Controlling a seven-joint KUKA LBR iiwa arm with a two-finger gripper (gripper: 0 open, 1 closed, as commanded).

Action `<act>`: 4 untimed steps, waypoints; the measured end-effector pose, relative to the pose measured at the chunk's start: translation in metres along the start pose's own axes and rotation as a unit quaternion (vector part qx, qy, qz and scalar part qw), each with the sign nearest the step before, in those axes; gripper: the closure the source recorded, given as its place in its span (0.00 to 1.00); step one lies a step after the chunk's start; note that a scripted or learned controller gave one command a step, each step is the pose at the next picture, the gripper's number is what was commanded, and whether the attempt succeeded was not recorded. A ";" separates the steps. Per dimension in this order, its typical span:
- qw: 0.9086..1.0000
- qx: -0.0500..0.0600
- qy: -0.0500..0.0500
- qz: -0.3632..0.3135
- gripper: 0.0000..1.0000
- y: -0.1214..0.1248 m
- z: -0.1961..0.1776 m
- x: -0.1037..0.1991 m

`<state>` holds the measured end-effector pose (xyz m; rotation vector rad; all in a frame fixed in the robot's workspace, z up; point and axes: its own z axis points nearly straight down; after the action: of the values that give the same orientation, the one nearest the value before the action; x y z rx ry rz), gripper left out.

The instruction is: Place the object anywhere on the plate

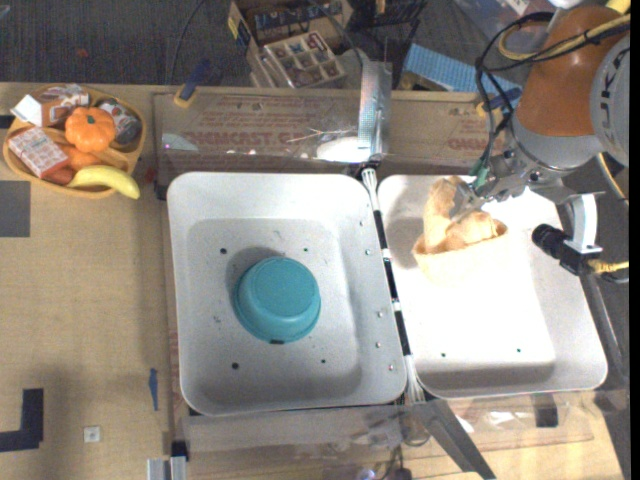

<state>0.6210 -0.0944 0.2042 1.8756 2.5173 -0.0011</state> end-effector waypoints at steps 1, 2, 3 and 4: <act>1.000 -0.001 -0.001 -0.001 1.00 0.001 -0.021 -0.001; 0.980 -0.002 0.000 -0.199 1.00 0.020 -0.024 0.037; 0.921 -0.001 0.001 -0.389 1.00 0.028 -0.019 0.081; 0.827 -0.004 -0.001 -0.563 1.00 0.051 -0.014 0.124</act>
<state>0.6350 0.0388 0.2176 0.1336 3.1302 0.0038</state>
